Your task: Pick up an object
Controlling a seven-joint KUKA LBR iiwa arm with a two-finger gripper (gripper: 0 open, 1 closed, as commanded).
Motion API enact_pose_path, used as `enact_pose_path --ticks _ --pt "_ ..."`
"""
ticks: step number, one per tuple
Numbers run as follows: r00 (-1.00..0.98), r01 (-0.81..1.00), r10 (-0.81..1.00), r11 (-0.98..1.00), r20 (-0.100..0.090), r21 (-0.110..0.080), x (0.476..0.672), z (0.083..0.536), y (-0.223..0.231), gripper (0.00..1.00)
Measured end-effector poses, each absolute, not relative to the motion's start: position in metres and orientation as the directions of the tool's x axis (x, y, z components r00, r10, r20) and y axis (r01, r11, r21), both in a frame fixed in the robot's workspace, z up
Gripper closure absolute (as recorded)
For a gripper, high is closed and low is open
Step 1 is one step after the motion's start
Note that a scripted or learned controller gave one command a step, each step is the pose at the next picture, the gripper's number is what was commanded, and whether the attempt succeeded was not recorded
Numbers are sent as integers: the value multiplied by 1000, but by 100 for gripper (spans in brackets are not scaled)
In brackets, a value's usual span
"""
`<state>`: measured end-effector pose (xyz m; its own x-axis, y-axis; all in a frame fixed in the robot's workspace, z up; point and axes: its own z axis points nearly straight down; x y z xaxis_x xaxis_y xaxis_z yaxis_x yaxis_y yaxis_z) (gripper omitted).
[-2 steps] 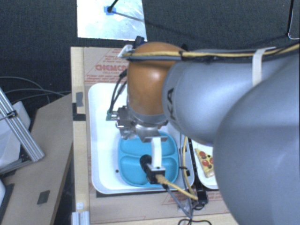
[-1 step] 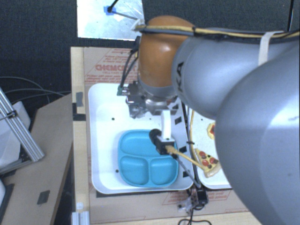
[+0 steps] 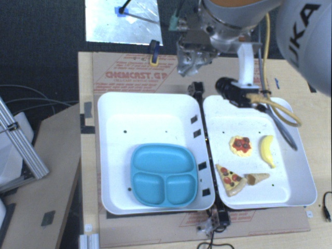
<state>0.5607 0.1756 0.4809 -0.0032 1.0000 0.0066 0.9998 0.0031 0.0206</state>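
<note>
My gripper (image 3: 191,65) hangs high over the cardboard behind the two bins, near the back end of the divider between them. It is apart from every object. In the right bin (image 3: 301,191) lie a small round toy pizza with red toppings (image 3: 240,145), a yellow banana (image 3: 267,150) just right of it, and a pizza slice (image 3: 231,179) near the front. A blue divided plate (image 3: 163,174) rests in the front half of the left bin (image 3: 114,139).
A small blue-and-yellow clip (image 3: 154,52) sits on the cardboard behind the left bin. A shiny metal sheet (image 3: 122,14) lies on the dark floor at the back. An aluminium frame (image 3: 18,144) stands at the far left.
</note>
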Motion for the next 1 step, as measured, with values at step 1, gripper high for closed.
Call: enact_pose_path --ticks 1 --pt "-9 1000 1000 9 5 11 589 539 236 100"
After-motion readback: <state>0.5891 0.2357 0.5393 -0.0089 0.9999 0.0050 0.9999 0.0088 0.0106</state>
